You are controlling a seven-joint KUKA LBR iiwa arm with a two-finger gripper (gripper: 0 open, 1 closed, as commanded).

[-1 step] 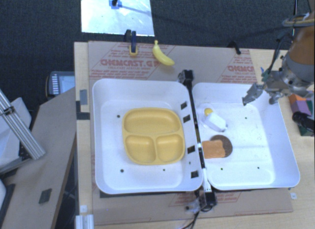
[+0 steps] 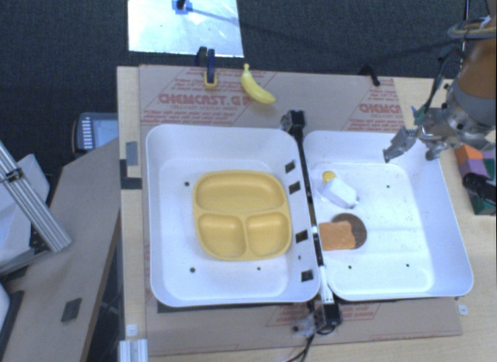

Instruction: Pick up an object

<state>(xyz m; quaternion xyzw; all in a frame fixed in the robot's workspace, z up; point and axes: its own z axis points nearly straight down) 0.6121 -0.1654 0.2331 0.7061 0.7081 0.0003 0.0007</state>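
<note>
Camera view: gripper (image 2: 414,144), fingers spread and holding nothing, poised over right bin (image 2: 443,221) rim, positioned to descend toward white bottle (image 2: 338,191).

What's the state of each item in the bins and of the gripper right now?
Yellow divided tray: flat in the left bin, compartments hold nothing.
White bottle with yellow cap: on its side in the right bin.
Orange block: flat, overlapping the brown disc.
Banana: on the board behind the bins.
Gripper: above the right bin's far edge, holding nothing.
</note>
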